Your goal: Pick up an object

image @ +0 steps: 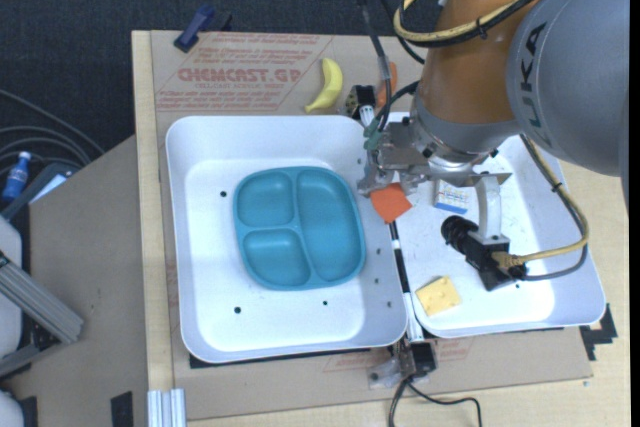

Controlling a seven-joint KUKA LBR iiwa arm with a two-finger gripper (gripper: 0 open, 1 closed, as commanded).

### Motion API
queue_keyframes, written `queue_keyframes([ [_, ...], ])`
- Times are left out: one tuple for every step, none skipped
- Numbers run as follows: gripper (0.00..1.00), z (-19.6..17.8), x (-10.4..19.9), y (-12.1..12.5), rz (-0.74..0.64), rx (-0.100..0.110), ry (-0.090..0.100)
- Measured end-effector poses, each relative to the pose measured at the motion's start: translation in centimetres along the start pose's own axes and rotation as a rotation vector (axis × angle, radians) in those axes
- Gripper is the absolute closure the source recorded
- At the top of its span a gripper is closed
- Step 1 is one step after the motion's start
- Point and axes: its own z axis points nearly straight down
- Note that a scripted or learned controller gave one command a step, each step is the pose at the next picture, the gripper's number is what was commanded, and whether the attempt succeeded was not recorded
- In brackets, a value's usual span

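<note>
We see the gripper [385, 173] at the end of the grey arm [560, 55], hanging over the seam where the two bins meet, and we cannot tell from this angle whether it is spread or pressed together. Directly beneath it, on its near side and so close that the two seem to touch, is an orange block [391, 204]. Whether the block is actually pinched or merely lies under the gripper we cannot say. The block looks roughly square-faced and shows no clear long axis. It is turned cornerwise to the bin walls, with one corner pointing toward the near edge of the bench and the opposite corner tucked up under the gripper. Nearer to us than the gripper and a little to its right in the view, a yellow wedge [437, 296] (it looks like toy cheese) lies flat in the right bin [545, 290]. Its longer side runs roughly across the view and it is well apart from the block. To the gripper's left, a blue divided plate [300, 227] with three compartments rests in the middle of the left bin [185, 185], its right rim near the block but not touching it. Beyond the gripper and to its left, a banana [325, 85] lies on the bench outside the bins, its length running mostly away from us.
</note>
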Motion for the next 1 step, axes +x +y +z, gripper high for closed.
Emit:
queue_keyframes([
  [1.00, -0.83, 1.10, 2.41, 0.000, -0.005, -0.001],
])
